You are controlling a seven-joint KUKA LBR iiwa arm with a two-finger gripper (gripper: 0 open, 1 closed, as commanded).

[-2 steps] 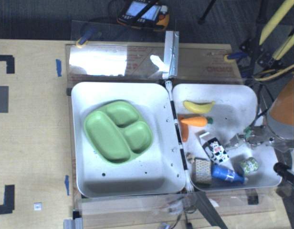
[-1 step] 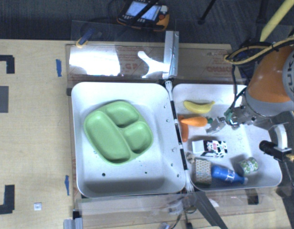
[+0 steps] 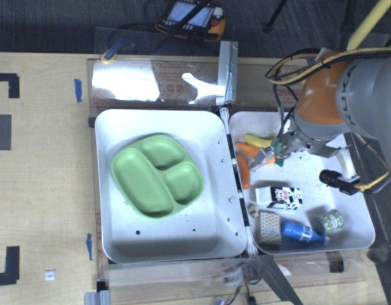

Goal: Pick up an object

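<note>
The right bin [image 3: 313, 170] holds several small items. At its far left lie a yellow banana-like piece [image 3: 258, 140] and an orange carrot-like piece [image 3: 245, 150], with a second orange piece [image 3: 244, 171] along the left wall. My gripper [image 3: 271, 154] hangs low over that corner, just right of the orange piece and below the yellow one. A black-and-white box [image 3: 280, 196] lies nearer the front. A blue bottle [image 3: 301, 232], a woven tan pad [image 3: 268, 227] and a green speckled ball [image 3: 331, 221] sit along the front wall.
The left bin [image 3: 106, 170] holds a green divided plate [image 3: 157, 175]. The arm's grey body and orange band [image 3: 322, 100] cover the right bin's far right corner. A black cable plug [image 3: 335, 180] hangs over the right side.
</note>
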